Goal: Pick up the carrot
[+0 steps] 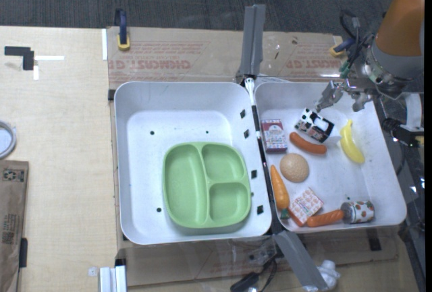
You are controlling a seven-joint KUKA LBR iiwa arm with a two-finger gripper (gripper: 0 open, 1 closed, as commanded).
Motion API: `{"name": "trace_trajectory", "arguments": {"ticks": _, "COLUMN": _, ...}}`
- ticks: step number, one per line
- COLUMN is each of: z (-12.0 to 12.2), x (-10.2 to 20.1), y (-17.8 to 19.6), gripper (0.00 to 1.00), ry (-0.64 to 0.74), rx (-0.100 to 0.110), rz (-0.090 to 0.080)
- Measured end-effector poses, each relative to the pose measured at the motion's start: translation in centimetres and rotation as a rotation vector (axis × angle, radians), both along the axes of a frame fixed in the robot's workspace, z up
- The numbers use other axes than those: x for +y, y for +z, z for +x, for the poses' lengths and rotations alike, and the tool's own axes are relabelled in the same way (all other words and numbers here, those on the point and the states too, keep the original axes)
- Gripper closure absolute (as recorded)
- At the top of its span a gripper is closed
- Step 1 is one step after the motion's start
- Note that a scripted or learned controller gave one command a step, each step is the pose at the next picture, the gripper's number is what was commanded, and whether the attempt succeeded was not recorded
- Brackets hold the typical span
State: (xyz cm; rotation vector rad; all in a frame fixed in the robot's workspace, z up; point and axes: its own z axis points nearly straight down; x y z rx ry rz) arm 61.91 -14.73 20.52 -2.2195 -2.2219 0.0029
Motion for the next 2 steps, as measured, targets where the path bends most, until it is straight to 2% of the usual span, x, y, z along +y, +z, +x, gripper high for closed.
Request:
{"name": "trace_trajectory", "arguments": {"ticks": 1, "z": 1.8, "x": 2.4, "y": -0.1, "gripper": 0.00, "ry": 0.039, "rx": -0.002, "rz": -0.001}}
{"name": "trace_trajectory", "arguments": {"ticks": 2, "z": 3.5, "x": 8.0, "y": 0.3, "gripper": 0.00, "ry": 0.023, "rx": -0.002, "rz": -0.001}}
